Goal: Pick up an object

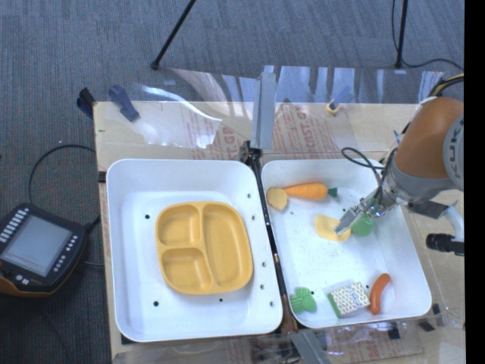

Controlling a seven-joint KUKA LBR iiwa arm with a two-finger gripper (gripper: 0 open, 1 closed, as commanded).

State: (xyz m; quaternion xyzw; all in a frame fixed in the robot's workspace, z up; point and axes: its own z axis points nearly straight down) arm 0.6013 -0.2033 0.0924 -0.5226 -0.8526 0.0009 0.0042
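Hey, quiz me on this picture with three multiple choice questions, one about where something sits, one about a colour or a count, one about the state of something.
1. Where does the yellow divided plate lie?
A. In the left bin
B. In the right bin
C. On the floor

2. How many compartments has the plate?
A. Two
B. Three
C. Five

3. How does the carrot lie?
A. Standing on its tip
B. Hanging from the hand
C. Flat on the bin floor, apart from the hand

Answers:
1. A, it rests on the floor of the left bin.
2. B, two small wells on its left and one long well on its right.
3. C, it lies near the far wall of the right bin, while the hand is down by the pale yellow piece and the green piece.
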